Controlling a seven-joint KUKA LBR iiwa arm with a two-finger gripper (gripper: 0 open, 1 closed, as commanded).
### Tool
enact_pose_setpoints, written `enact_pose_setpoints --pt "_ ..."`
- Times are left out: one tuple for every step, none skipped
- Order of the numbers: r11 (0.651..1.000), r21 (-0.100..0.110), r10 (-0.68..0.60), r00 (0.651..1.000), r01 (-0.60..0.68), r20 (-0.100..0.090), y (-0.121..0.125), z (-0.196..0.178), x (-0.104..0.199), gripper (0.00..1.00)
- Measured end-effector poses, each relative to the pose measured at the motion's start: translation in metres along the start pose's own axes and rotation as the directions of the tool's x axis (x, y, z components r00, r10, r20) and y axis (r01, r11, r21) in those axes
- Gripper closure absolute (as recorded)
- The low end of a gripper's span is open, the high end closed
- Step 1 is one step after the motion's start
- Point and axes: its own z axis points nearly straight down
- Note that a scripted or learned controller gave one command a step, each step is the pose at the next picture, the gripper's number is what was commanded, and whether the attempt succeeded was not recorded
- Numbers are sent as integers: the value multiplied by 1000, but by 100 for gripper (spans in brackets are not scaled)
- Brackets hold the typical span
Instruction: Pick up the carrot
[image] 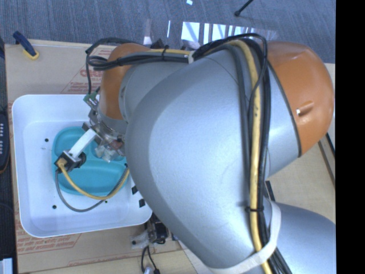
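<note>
My grey arm [228, 153] reaches in from the right and covers most of the bench. Its wrist, with the orange band [117, 79], points down into the left white bin [28, 153]. My gripper [106, 147] hangs low over the right part of a teal bowl-like dish [85, 178] in that bin, and I cannot make out from here what lies under it. The arm hides the bin's right side and everything further right.
A yellow cable [85, 193] loops from the wrist across the teal dish, ending at a white and black connector [74, 156]. A blue and yellow clamp [25, 44] sits at the bench's far left corner. Bare white bin floor lies left of and in front of the dish.
</note>
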Motion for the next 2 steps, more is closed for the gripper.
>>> enact_pose_setpoints --pt "996 -12 -94 996 94 -6 67 0 20 100" --pt "995 -9 -96 995 96 -7 65 0 21 0"
